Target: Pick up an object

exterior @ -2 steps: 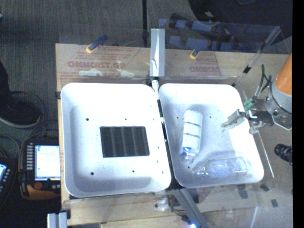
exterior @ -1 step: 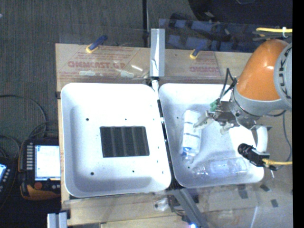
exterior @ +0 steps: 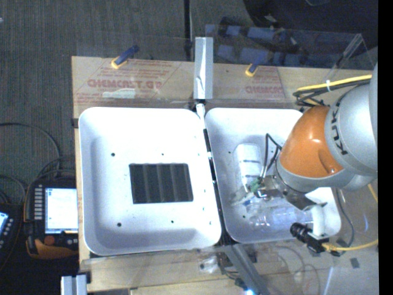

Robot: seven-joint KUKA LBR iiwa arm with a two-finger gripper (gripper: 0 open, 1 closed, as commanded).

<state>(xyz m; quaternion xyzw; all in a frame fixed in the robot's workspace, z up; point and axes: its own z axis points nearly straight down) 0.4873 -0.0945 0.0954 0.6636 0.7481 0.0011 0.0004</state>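
The bench carries two white bins side by side. The left bin holds a dark ribbed rectangular panel. The arm reaches over the right bin from the right. The hand sits low in that bin; its state cannot be told. A clear plastic object lies just near of the hand, long axis running left-right. A white object lies just far-left of the hand.

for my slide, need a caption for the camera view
Arm reaches down into right bin; left bin holds a dark grate.
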